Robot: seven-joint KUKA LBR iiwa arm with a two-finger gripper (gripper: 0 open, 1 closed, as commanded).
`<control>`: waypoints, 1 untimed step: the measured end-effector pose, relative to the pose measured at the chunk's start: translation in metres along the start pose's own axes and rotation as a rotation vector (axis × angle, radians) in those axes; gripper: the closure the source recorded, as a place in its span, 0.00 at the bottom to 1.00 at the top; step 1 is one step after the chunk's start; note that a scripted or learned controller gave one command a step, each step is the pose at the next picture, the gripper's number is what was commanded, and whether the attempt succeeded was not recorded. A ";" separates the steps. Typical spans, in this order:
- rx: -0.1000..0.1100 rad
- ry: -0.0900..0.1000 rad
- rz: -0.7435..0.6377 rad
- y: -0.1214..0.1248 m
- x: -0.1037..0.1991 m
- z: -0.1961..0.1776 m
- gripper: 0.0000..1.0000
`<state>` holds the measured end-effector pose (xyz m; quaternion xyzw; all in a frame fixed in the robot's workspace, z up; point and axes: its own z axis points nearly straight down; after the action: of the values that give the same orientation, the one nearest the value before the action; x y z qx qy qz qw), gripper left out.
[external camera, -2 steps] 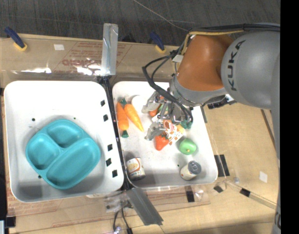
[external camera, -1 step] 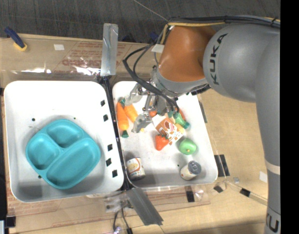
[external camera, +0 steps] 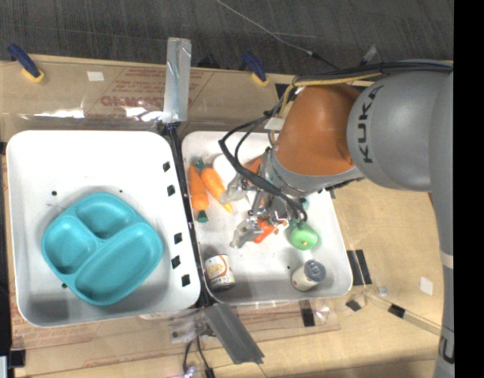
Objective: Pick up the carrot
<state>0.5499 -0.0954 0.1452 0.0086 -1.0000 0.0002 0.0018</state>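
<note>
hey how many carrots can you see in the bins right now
2. Both carrots lie in the right bin near its left wall: one along the wall, the other just right of it, angled. The arm covers part of that bin, so more may be hidden.

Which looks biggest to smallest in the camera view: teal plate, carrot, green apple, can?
1. teal plate, by far
2. carrot
3. green apple and can: they look alike, so no ranking between them.

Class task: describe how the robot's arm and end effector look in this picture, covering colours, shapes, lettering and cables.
The arm is thick, rounded and grey, with black KUKA lettering and a broad orange band above the wrist. Black cables loop beside the band. The end effector is a small metallic assembly below it.
</note>
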 end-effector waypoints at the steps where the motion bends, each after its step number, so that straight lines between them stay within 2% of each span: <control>1: -0.001 -0.014 0.288 -0.006 -0.035 0.039 0.00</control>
<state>0.5844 -0.1007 0.1060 -0.1351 -0.9908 0.0000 -0.0052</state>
